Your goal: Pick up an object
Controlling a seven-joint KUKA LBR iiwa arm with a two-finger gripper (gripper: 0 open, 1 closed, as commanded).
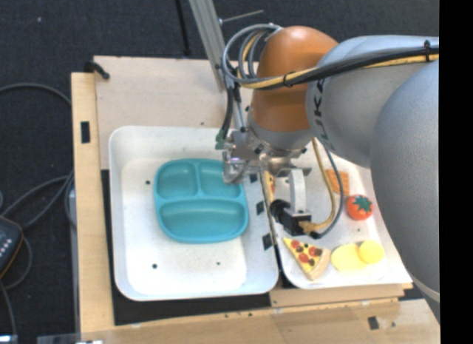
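Note:
A teal divided plate [194, 206] lies in the left bin [133, 261]. In the right bin [384, 272] lie a toy pizza slice [309, 255], a yellow piece [357, 255], a red tomato [360, 207] and an orange piece [337, 182], which the arm partly covers. My gripper [238, 163] hangs low at the wall between the two bins, right at the plate's upper right corner. The wrist hides what is under it, and I see nothing held.
The big grey arm with its orange band [284, 83] covers the back half of the right bin. A metal post [203, 9] rises behind the bins. Wooden bench edge [85, 187] runs along the left.

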